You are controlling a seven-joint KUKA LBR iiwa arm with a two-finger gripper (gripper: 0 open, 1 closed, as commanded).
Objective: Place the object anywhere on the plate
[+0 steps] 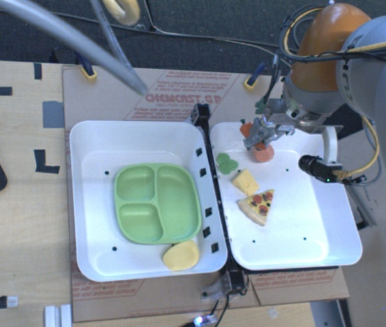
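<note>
A green divided plate [157,203] lies in the left bin [87,182]. In the right bin [316,230], my gripper [260,140] hangs over the far left part. It is right above a red-orange rounded piece [264,153] and seems to touch its top. A small red bit [246,128] shows just left of the gripper. Closer to the camera lie a small green piece [226,163], a yellow cheese block [245,182] and a pizza slice [258,206]. Whether the gripper holds anything is hidden by its own body.
A pale yellow rounded piece [181,255] rests in the left bin just below the plate's near right corner. A black divider [210,176] runs between the bins. A black cable end [319,167] hangs over the right bin's far right side.
</note>
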